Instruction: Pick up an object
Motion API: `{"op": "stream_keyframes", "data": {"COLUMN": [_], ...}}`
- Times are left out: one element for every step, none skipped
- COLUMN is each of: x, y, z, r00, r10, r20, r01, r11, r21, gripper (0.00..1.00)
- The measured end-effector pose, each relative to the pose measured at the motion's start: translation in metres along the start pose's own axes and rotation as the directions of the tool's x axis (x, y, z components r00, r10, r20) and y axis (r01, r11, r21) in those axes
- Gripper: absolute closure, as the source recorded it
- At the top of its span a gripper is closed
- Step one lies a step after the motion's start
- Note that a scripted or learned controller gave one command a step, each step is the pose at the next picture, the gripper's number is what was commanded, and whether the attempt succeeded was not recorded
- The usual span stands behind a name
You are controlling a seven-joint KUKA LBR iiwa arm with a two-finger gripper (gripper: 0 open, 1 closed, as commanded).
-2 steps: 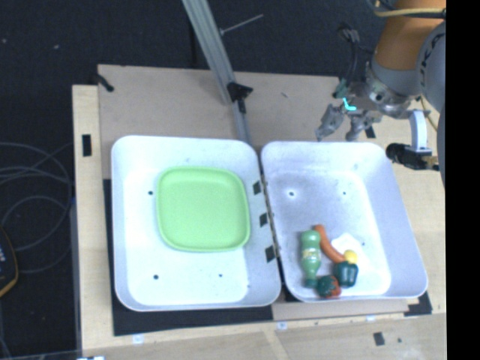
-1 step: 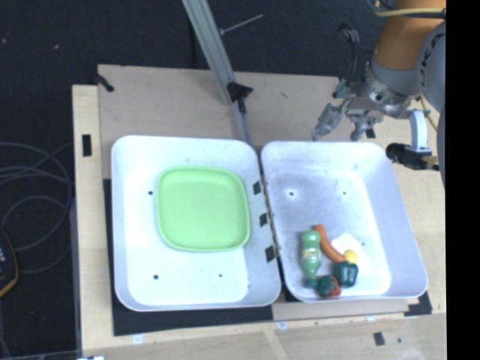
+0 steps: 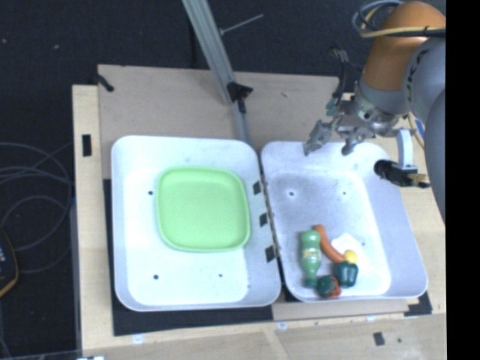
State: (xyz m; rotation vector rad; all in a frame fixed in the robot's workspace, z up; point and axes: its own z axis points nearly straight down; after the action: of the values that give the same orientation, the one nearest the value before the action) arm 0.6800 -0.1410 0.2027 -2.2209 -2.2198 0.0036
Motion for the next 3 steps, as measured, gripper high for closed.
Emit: {"op": "stream_keyframes", "data": {"x": [0.007,0.007,0.006], "y": [-0.003,-0.004,-0.002], "z": [0.059,0.104,0.091], "r00": [1.000,1.000,1.000], "r10": [0.000,0.000,0.000], "r20": [0.000,0.000,0.001], "r01": [0.000,0.000,0.000], "r11": [1.000,1.000,1.000], "r21": [0.001,0.001,-0.005], "gripper": [0.00,0.00,1.00]}}
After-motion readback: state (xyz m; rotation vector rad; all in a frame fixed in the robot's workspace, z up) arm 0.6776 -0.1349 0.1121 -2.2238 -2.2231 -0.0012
